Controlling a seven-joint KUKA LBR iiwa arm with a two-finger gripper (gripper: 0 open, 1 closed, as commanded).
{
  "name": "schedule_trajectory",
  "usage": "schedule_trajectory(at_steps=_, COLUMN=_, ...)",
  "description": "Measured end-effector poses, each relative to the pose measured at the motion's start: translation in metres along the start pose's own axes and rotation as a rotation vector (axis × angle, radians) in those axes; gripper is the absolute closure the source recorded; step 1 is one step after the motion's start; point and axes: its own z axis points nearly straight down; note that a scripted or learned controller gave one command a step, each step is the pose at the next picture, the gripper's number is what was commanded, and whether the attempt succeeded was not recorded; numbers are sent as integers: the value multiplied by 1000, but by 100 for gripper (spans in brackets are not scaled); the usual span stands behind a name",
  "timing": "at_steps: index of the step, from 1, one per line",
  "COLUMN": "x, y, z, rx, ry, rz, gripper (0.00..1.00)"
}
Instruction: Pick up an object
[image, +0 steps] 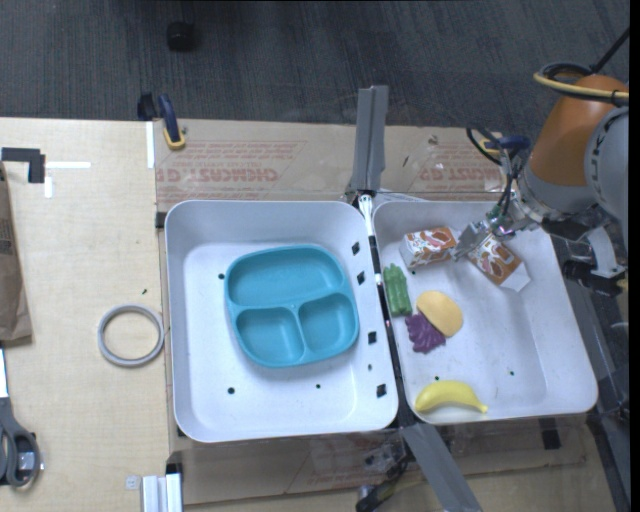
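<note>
Fingers of the gripper (478, 243) sat low in the right bin (560, 330), at its far end, between 2 orange-and-white cartons; whether they were open, closed or pinching anything could not be told, since the metal tips were small and blurred against the packaging. Left carton (430, 246) lay just beside the tips on the side toward the divider; right carton (497, 262) touched or nearly touched them on the other side. Arm (575, 130), grey w/ orange band, entered from the right and sloped down to the bin's far right corner.

Other contents of the right bin: green item (397, 290) lying along the divider wall; yellow rounded piece (440, 312) near the middle; purple item (426, 334) touching it on the near-left side; banana (448, 398) at the near edge, well apart from the gripper.

Left bin (200, 390) held 1 blue 3-compartment plate (291, 305), roughly centred.

On the bench, left of the bins: tape ring (131, 334) and, at the near-left corner, scissors (17, 450).
</note>
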Motion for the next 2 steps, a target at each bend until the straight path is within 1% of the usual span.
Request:
schedule_trajectory(at_steps=1, x=10, y=-19, z=-1, rx=-7, ry=-3, rz=53, gripper=0)
schedule_trajectory(at_steps=2, x=7, y=-39, z=-1, rx=-7, ry=-2, rz=81, gripper=0)
